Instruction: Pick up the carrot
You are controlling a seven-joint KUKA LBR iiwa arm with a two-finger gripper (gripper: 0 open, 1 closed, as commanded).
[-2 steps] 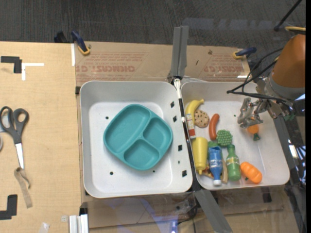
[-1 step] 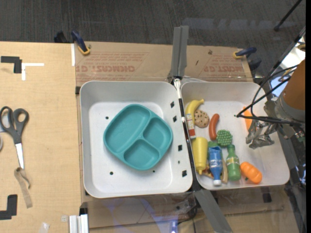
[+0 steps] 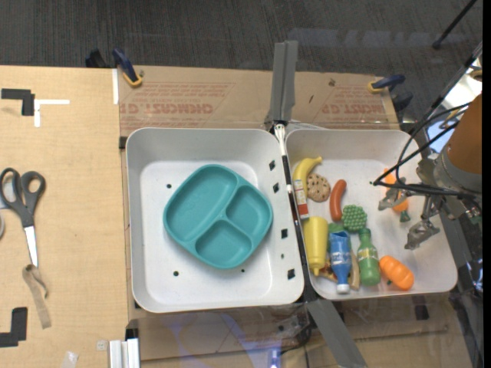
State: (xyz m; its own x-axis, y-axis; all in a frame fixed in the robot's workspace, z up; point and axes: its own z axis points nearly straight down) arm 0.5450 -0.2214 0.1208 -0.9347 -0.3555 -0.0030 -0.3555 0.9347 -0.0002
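Observation:
A small orange piece (image 3: 403,205), probably the carrot, shows in the right bin (image 3: 441,278), mostly hidden by the gripper; another bit of orange (image 3: 389,179) peeks out just above. My gripper (image 3: 408,219) hangs over the bin's right half with its fingers spread apart. One fingertip (image 3: 394,202) sits beside the orange piece, the other (image 3: 420,238) lower right. Nothing is clamped between them. A stubby orange item (image 3: 397,273) lies at the bin's front right corner, apart from the gripper.
The right bin's left half holds a banana (image 3: 305,167), cookie (image 3: 317,185), red sausage (image 3: 337,198), broccoli (image 3: 354,218) and yellow (image 3: 315,240), blue (image 3: 340,255) and green (image 3: 367,257) bottles. A teal divided plate (image 3: 219,215) lies in the left bin (image 3: 138,228). Scissors (image 3: 23,202) rest far left.

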